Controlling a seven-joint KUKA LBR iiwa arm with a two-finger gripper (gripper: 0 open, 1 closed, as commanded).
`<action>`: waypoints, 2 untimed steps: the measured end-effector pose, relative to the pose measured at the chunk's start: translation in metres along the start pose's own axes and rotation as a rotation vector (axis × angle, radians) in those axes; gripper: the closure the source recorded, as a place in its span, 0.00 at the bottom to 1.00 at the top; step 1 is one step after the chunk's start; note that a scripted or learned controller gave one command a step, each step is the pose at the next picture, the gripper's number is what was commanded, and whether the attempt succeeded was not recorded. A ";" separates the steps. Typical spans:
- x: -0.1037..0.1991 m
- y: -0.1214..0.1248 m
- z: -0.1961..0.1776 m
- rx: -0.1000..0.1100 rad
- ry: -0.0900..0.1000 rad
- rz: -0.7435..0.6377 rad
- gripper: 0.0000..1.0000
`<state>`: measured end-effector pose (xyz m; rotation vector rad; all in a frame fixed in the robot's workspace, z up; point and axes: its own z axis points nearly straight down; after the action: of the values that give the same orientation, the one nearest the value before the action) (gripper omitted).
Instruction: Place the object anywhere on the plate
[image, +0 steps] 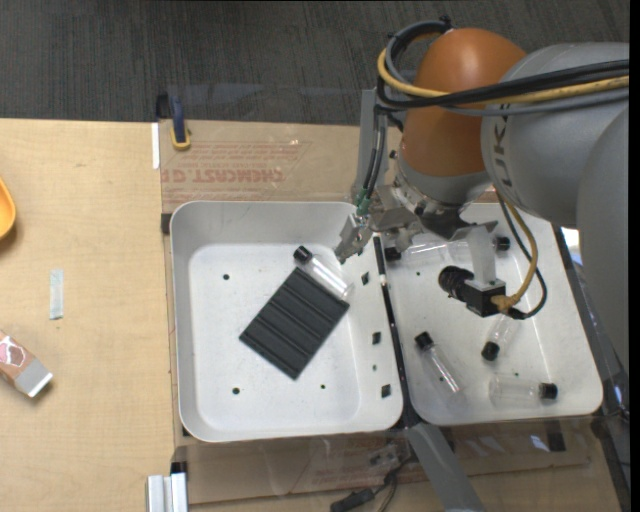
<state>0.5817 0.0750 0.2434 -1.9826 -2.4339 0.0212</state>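
A black ribbed plate (294, 322) lies tilted in the left bin (200, 330). A clear tube with a black cap (321, 269) rests at the plate's upper corner, its cap end pointing up-left and partly off the plate. My gripper (353, 238) hangs just up-right of the tube's clear end, near the wall between the bins. The tube seems to lie free beside the gripper tip, and the wrist hides the contact point.
The right bin (560, 350) holds three more capped tubes (437, 362) (497, 338) (520, 392). The arm's body and cables cover that bin's upper part. On the bench at left lie a small grey strip (56, 294) and a wrapped item (22, 365).
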 end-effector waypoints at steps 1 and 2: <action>-0.002 0.000 -0.008 0.002 -0.002 0.000 1.00; -0.002 0.000 -0.008 0.002 -0.002 0.000 0.00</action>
<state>0.5821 0.0736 0.2511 -1.9830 -2.4335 0.0258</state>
